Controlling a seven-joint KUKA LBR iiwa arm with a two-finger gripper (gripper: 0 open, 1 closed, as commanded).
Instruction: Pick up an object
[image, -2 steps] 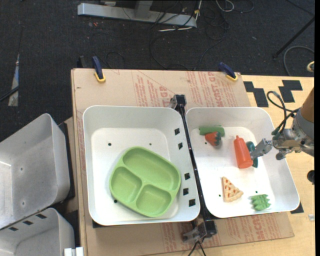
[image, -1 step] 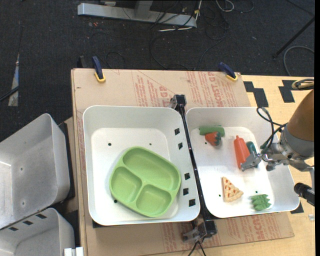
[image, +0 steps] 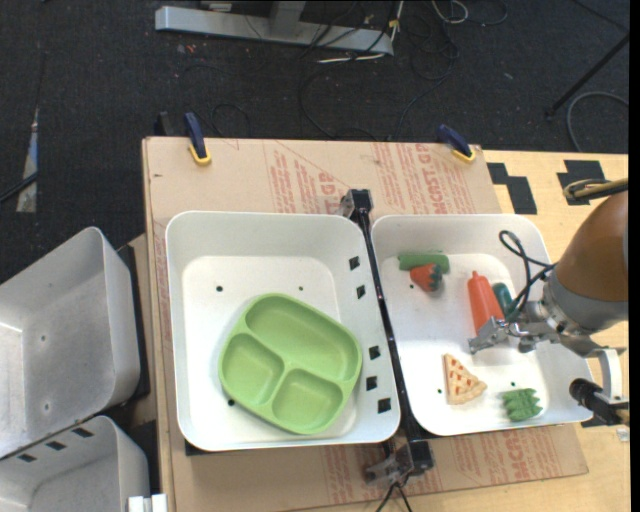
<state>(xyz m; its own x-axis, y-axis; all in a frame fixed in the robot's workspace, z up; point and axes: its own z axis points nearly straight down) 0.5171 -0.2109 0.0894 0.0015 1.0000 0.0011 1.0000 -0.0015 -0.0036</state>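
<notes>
The right bin holds several toy foods. An orange carrot-like stick lies upright in the middle, with a small teal piece beside it. A red and green strawberry-like toy sits at the back left. A pizza slice and a green leafy piece lie near the front. My gripper reaches in from the right and hovers low at the front end of the orange stick, just behind the pizza slice. Nothing visibly hangs from it.
The left bin carries a light green divided plate. A black divider runs between the bins. The arm's orange band sits over the right bin's right rim. Grey tubs stand off the bench's left side.
</notes>
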